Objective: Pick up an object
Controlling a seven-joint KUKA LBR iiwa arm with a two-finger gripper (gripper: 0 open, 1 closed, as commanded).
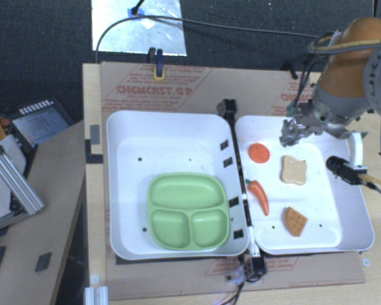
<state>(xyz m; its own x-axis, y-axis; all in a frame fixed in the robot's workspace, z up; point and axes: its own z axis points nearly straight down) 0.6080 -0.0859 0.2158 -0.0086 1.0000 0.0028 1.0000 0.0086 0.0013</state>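
Note:
The right bin (343, 230) holds a round red tomato slice (259, 152), a pale slice of bread (294, 170), a red chili pepper (259, 196) and a brown waffle piece (294, 221). My gripper (291, 134) hangs over the bin's far part, just up and right of the tomato slice and above the bread. Nothing shows between its fingers. The view is too small to tell how the fingers stand.
The left bin (133, 138) holds a green divided plate (187, 210). A black divider strip (235, 164) runs between the bins. Cardboard (178, 88) lies under both. A cable crosses the far side.

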